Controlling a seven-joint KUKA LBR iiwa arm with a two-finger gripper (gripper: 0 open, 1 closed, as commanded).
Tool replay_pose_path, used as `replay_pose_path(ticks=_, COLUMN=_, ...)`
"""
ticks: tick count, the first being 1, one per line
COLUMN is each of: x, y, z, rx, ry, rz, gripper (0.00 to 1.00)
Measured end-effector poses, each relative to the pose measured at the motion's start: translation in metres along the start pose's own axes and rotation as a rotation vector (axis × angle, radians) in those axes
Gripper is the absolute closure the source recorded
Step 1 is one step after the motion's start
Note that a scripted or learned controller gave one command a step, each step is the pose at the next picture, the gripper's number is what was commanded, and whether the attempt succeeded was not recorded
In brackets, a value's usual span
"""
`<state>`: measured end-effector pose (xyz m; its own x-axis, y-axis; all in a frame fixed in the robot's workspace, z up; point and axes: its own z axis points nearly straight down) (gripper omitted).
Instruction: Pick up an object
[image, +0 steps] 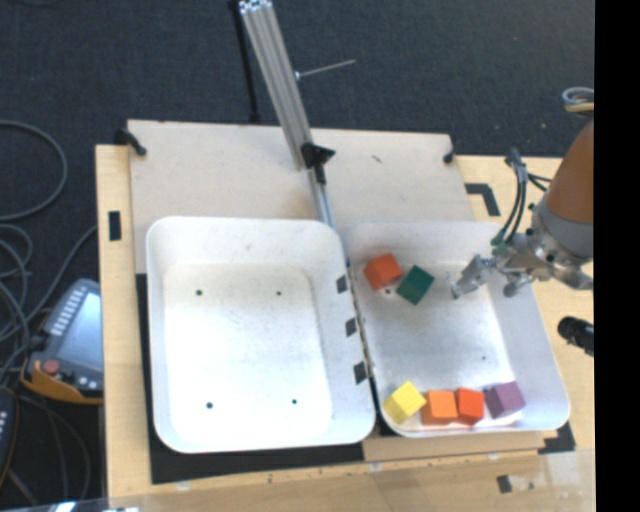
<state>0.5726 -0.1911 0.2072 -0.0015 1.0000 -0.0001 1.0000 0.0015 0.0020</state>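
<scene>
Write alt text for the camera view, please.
The gripper hovers over the right bin near its far right side, holding nothing. An orange block and green block sit nearby; four blocks line the near edge.

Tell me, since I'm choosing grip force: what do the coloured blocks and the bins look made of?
The blocks, such as the orange block and green block, look like matte foam or painted wood, with flat colour and no glare. The right bin and left bin look like smooth white plastic with rounded moulded rims.

An aluminium rail (283, 88) slants across the bench's (240, 170) far edge. Cables (30, 215) lie on the dark floor at left, beside a handheld controller (68, 340).
</scene>
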Motion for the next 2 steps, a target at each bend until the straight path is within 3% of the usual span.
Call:
replay_pose_path(ticks=1, x=0.058, y=0.016, z=0.080, rx=0.008, ry=0.003, rz=-0.005, gripper=0.00)
replay_pose_path(ticks=2, x=0.084, y=0.077, z=0.110, rx=0.002, ry=-0.001, rz=-0.006, gripper=0.00)
